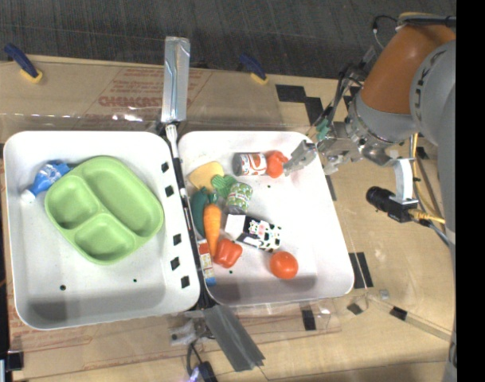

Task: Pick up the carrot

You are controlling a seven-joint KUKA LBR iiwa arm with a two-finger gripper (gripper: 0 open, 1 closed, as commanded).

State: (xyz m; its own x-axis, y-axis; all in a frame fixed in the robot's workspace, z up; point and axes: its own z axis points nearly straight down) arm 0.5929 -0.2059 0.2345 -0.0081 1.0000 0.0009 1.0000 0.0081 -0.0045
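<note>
The claw (pixel 302 154), its state unreadable here, is hovering at the right bin's far edge, risking grabbing crowded neighbours instead of the carrot (pixel 213 223).

Grey arm (pixel 433 70), orange band, black cables
</note>
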